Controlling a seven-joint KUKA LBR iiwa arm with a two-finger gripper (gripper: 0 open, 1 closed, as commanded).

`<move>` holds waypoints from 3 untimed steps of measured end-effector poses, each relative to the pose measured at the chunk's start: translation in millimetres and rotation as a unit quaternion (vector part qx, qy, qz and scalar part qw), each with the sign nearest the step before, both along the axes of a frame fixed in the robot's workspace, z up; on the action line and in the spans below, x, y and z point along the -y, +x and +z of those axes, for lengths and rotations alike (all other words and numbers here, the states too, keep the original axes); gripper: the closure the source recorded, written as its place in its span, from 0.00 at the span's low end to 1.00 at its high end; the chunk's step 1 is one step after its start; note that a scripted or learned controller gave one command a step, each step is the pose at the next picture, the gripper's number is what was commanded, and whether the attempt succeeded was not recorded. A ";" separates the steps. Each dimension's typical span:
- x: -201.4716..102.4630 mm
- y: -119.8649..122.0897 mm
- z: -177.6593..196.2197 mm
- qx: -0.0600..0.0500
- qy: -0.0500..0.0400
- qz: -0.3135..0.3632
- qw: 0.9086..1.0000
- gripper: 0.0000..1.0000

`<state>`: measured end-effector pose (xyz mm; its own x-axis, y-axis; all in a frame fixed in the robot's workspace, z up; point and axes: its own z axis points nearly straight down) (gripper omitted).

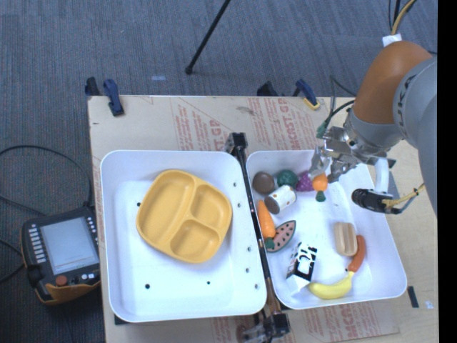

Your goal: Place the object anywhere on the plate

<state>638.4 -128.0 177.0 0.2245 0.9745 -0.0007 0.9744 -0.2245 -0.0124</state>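
– Closest to the lens is the arm [389, 84], its orange band looming over the right bin's [382, 266] far corner. Why is it parked there?

– I'd say because the gripper [330, 168] is over the cluster at that bin's back. A small orange piece [320, 184] sits right at its tip, touching or nearly so. I take that as the object for the task.

– Is the piece pinched?

– I cannot tell. The pincer's end is a tangle of metal from this slant, and whether it is spread or pressed together isn't readable. So I wouldn't call the piece held.

– What crowds it?

– Purple grapes [304, 183] just beside it on the left, then a green item [288, 178] and a brown one [263, 182]. A white can [282, 199] lies tipped in front of those. That crowding probably explains the steep approach from above: less chance of nudging neighbours.

– And further out?

– A carrot [265, 220] and a watermelon slice [284, 235] along the bin's left wall, a black-and-white carton [303, 263], a banana [332, 289] at the near edge, and a bun [345, 238] with a red sausage [357, 254] beside it.

– The target?

– The yellow plate [184, 214], divided into compartments, lies in the left bin [164, 288], well apart from the orange piece. Nothing rests on it, so the placing is not yet done. The carry must clear the two bin walls that meet between them.
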 end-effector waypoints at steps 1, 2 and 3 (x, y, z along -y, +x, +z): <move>-46.8 6.4 43.3 0.002 0.000 -0.066 0.998 1.00; -46.5 5.7 41.9 0.000 -0.001 -0.065 0.998 0.00; -46.5 5.8 42.0 0.000 -0.001 -0.065 0.998 0.00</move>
<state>644.1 -81.5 219.0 0.3496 0.9369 -0.0023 0.9368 -0.3496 -0.0111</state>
